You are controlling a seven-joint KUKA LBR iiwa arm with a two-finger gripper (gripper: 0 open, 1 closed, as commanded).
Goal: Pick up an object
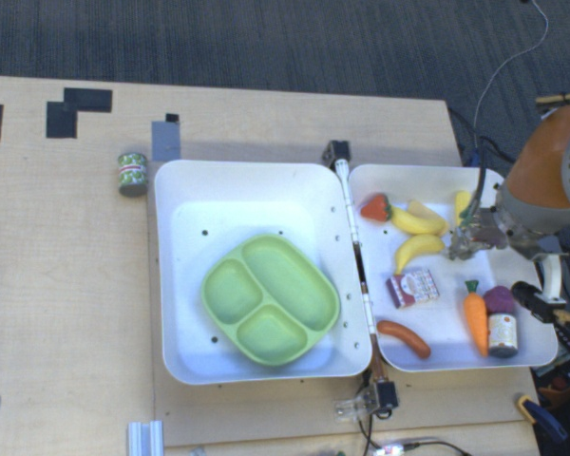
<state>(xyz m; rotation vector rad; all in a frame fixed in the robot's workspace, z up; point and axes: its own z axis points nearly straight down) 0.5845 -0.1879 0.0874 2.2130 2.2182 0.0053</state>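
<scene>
Your claw (464,238), whose state you cannot tell, hangs just right of the lower banana (416,252), which curves away leftward and down in the right bin (437,361)

Green divided plate (271,299) in the left bin (176,255), centre frame; small patterned can (132,173) lying upper left.

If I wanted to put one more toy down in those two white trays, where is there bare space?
The left bin has bare floor along its top, above the green divided plate. In the right bin there is a small patch between the sausage and the carrot. Its upper half is crowded with bananas, a strawberry and the gripper.
</scene>
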